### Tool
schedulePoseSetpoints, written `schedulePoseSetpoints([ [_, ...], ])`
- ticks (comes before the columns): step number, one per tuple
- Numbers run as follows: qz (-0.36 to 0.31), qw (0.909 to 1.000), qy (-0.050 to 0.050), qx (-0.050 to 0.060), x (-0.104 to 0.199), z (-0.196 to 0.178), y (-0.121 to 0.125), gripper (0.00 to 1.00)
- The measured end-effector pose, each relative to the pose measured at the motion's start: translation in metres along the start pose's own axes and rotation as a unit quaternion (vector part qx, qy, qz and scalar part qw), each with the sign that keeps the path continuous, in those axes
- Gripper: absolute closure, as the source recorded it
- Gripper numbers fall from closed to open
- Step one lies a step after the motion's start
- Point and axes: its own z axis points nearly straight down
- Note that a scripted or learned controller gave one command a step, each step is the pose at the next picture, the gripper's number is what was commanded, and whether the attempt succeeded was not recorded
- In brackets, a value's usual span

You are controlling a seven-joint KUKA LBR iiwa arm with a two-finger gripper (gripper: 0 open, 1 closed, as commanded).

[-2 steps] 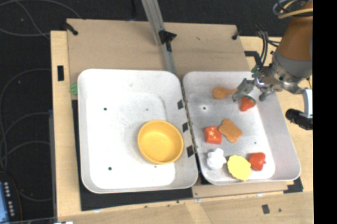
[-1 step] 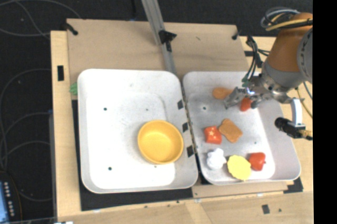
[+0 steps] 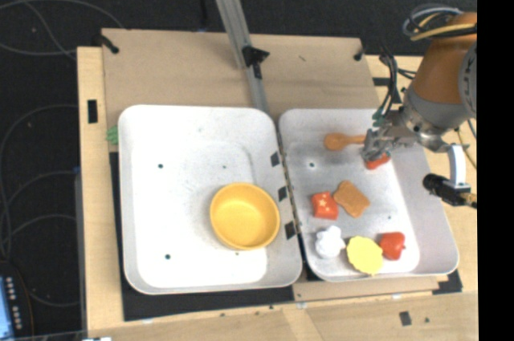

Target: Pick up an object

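The right bin (image 3: 418,195) holds several small items. My gripper (image 3: 375,147) is low over its upper part, and a small red piece (image 3: 377,162) peeks out right beneath the tip. An orange spoon-shaped piece (image 3: 340,141) lies just left of the gripper. Further forward lie a red block (image 3: 324,205) and a brown toast-like piece (image 3: 351,199). Along the front edge are a white lump (image 3: 328,241), a yellow disc (image 3: 365,253) and a red pepper-like piece (image 3: 392,244). Whether the small red piece is gripped cannot be made out.
A yellow bowl (image 3: 244,216) sits in the left bin (image 3: 161,147), near the divider. A metal pole (image 3: 233,18) slants up from between the bins. The arm's orange band (image 3: 442,71) hangs over the right bin's far right corner.
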Motion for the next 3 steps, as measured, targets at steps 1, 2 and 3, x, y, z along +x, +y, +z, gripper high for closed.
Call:
schedulePoseSetpoints([
  [1, 0.000, 1.0000, 0.000, -0.002, -0.003, -0.063, -0.005, 1.00],
  [2, -0.003, 1.0000, 0.000, -0.001, -0.004, -0.103, -0.003, 1.00],
  [3, -0.005, 1.0000, 0.001, 0.001, 0.043, -0.106, 0.001, 1.00],
])
